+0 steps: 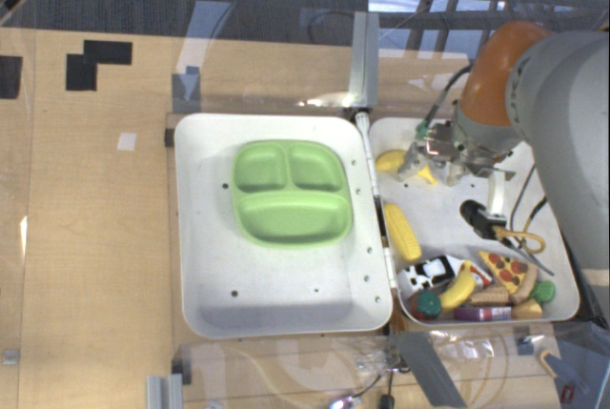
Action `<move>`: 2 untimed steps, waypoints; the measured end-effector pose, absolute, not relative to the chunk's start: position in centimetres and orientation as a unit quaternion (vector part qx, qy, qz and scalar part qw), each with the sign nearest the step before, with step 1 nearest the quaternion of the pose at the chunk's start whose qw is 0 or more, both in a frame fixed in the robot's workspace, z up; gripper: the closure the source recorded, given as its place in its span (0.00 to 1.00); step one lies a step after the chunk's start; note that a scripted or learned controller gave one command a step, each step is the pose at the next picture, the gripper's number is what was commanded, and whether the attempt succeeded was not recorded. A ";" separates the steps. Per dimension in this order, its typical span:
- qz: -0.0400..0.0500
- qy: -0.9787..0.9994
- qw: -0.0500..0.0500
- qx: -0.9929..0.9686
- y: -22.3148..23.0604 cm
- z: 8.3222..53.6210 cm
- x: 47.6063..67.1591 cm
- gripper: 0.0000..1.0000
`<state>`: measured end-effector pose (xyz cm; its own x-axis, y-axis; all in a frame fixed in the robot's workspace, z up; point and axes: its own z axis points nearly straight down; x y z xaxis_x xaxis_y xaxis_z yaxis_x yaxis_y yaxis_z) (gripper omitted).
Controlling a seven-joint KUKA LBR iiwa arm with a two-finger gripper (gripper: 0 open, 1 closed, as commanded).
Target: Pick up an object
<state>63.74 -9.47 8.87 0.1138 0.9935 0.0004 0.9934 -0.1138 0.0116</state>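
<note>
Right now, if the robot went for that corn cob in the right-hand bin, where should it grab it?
Probably at the middle of the corn cob, coming straight down from above and squeezing across its narrow width. It lies flat and long beside the left wall of the right bin, so a sideways approach looks cramped.

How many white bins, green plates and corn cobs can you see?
White bins: 2, the left bin and the right bin
green plate: 1
corn cob: 1
Total: 4
</note>
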 end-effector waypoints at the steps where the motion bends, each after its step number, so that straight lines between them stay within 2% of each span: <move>1: 0.007 0.669 0.006 0.743 -9.2 10.2 64.0 1.00; 2: 0.003 0.682 0.002 0.731 -3.2 18.8 66.3 1.00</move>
